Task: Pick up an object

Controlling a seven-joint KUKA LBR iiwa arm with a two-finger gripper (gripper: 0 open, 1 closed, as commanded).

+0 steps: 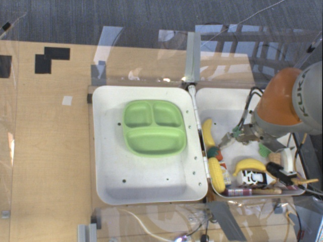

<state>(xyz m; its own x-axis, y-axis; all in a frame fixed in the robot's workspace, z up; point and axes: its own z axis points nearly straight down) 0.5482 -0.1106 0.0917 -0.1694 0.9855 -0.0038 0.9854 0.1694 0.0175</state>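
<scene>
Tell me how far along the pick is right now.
Done: the arm has reached over the right bin, and the gripper hangs above the toys. In hand: nothing visible; whether its fingers are open is unclear. Left: closing on something, maybe the banana or corn, then lifting. The green tray sits untouched.

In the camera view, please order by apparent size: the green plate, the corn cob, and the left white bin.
1. left white bin, largest.
2. green plate, lying inside that bin.
3. corn cob, smallest, in the other bin, partly hidden among other items.
</scene>
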